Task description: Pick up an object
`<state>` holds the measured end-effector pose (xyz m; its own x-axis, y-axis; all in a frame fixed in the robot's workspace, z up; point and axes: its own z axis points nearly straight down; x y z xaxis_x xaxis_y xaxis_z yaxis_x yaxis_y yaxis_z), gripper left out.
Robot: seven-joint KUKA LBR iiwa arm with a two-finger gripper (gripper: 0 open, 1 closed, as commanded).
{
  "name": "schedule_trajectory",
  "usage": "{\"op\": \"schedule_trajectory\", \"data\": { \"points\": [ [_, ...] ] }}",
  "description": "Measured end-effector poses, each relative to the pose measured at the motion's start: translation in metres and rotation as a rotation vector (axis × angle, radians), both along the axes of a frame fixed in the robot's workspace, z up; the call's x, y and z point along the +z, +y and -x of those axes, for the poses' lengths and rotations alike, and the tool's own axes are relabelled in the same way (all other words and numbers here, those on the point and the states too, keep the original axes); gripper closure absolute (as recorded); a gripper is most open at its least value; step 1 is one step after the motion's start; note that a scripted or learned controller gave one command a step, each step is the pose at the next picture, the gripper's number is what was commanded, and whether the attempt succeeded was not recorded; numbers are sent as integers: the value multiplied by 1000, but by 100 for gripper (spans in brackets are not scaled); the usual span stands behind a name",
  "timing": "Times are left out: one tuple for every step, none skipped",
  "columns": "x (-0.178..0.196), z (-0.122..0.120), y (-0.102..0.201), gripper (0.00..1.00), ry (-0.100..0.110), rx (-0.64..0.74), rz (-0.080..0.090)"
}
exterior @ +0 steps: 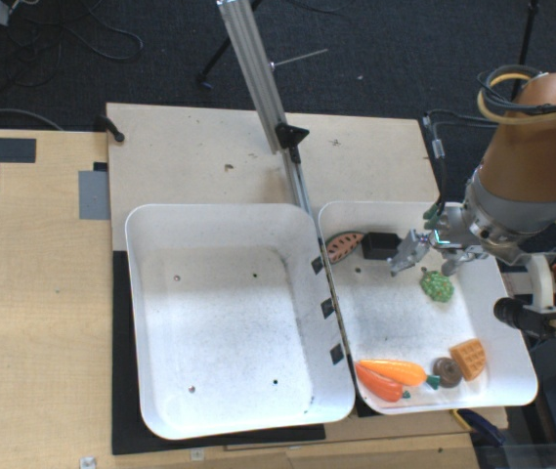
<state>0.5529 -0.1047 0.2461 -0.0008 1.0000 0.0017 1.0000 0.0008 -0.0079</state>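
My gripper (pixel 432 258) hangs over the upper middle of the right bin (pixel 512 384), its metal fingers spread with nothing between them. A small green knobbly object (pixel 438 286) lies just below and right of the fingertips. A brown-orange striped object (pixel 344 245) rests by the bin's upper left wall, with a black block (pixel 378 245) next to it. At the lower end lie an orange carrot (pixel 393 370) over a red piece (pixel 381 388), a small brown round object (pixel 445 368) and an orange waffle-like block (pixel 469 358).
The left bin (pixel 221 320) is bare white with a few dark specks. A grey metal rail (pixel 263 94) slants from the top down to the divider between the bins. Black clips (pixel 327 307) sit along that divider. The arm's orange band (pixel 524 154) stands at the right.
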Motion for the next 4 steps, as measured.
{"op": "schedule_trajectory", "data": {
  "points": [
    [2,-1,-1,0,-5,-3,1],
    [-47,-5,6,0,1,-4,0],
    [-107,4,12,0,3,-1,0],
    [-154,3,12,0,-7,-2,2]
  ]
}}
